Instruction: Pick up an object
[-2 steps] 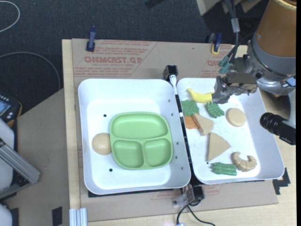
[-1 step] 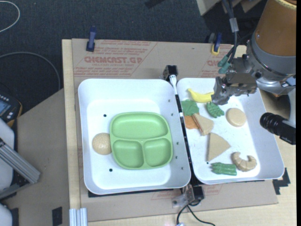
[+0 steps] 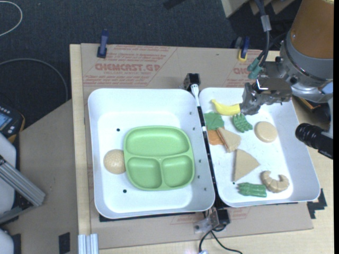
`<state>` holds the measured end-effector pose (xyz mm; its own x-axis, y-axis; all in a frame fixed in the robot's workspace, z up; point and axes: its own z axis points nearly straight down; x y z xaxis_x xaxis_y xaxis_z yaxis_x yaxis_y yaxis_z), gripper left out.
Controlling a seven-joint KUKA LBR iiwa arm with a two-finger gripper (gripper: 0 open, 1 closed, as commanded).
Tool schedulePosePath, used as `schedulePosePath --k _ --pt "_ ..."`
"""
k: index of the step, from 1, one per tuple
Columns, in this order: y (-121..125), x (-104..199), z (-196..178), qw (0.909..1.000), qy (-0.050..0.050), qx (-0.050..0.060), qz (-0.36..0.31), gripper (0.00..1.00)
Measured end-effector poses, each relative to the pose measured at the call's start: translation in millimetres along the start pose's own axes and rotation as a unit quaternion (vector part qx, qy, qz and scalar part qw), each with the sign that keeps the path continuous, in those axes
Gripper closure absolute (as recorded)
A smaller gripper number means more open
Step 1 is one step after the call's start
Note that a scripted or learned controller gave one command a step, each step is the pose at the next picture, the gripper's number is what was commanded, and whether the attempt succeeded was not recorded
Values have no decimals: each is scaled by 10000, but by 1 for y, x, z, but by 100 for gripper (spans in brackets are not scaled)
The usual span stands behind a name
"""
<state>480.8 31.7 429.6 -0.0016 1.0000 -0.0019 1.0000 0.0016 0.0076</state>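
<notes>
claw (image 3: 250, 108) low in right bin (image 3: 302, 165), beside banana (image 3: 224, 108) and green piece (image 3: 242, 123). can't tell if spread or pinching. nothing lifted; pick not done.

Two bins side by side on bench.
Left bin (image 3: 100, 142): divided plate (image 3: 158, 157) centred, bun (image 3: 114, 161) touching its left. Right bin (image 3: 302, 168): banana (image 3: 225, 108) rear, croissant (image 3: 276, 181) front right, gripper (image 3: 249, 109) just beside the banana.
</notes>
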Motion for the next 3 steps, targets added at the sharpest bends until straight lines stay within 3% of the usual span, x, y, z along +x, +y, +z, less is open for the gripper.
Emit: schedulePosePath --k 1,2,3 --pt "-3 22 74 10000 7 88 -2 100" --pt "-3 29 115 10000 8 75 10 100" --pt "-1 59 40 10000 23 -11 -14 100"
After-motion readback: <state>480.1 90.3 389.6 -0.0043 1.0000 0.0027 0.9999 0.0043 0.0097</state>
